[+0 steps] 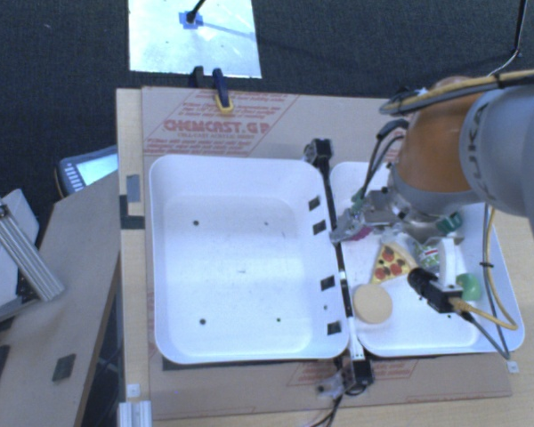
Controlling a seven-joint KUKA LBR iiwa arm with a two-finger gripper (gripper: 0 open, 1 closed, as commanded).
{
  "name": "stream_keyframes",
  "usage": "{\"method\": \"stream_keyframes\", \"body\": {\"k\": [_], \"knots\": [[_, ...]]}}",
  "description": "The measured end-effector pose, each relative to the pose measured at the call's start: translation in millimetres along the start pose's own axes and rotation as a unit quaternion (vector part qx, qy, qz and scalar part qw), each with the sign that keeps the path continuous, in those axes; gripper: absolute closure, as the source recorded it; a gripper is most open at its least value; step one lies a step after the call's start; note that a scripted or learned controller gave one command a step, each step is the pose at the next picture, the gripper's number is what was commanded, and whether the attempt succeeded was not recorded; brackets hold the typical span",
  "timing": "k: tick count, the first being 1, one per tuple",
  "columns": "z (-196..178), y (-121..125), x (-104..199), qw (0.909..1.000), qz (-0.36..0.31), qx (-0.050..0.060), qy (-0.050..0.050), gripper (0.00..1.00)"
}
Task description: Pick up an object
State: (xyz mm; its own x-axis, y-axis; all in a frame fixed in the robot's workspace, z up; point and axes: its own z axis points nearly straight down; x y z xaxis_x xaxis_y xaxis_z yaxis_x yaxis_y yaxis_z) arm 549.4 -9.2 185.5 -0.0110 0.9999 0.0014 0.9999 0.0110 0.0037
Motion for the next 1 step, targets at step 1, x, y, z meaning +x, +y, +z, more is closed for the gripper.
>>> {"method": "stream_keyframes", "body": {"k": [1], "knots": [[-9.8,0.5,-4.4,1.0,0.003,0.0,-0.001,1.0]]}}
